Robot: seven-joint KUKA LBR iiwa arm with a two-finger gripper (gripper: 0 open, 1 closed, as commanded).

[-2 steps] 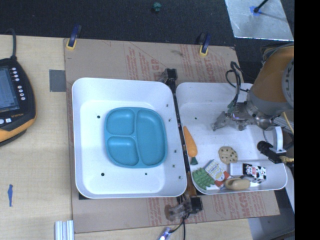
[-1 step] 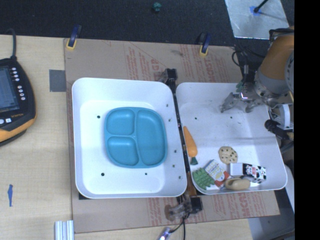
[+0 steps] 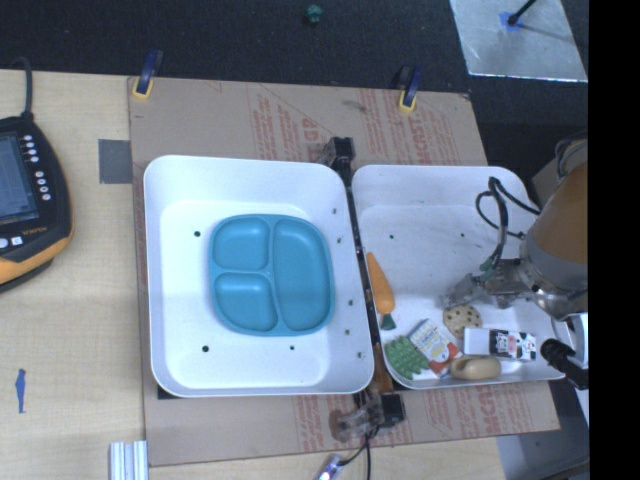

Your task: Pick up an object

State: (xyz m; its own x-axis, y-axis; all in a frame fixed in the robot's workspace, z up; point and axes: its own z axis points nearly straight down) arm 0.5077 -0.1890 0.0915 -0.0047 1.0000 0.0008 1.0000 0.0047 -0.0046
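Note:
My gripper [image 3: 470, 290] hangs low over the right bin [image 3: 430, 203], near its right side. The grey arm with its orange band comes in from the right edge. Just below the gripper lies a round speckled cookie [image 3: 461, 317]. Along the bin's front edge lie a small white carton with black marks [image 3: 503, 344], a tan potato-shaped piece [image 3: 474, 368], a white card with a picture [image 3: 433, 341] and a green textured piece [image 3: 404, 355]. An orange carrot [image 3: 379, 283] lies against the left wall. I see nothing held by the gripper.
The left bin [image 3: 170, 268] holds a blue divided plate [image 3: 270, 273] at its middle. A black and orange teach pendant [image 3: 25, 198] rests on the bench at the far left. Clamps hold the cardboard sheet at the back edge.

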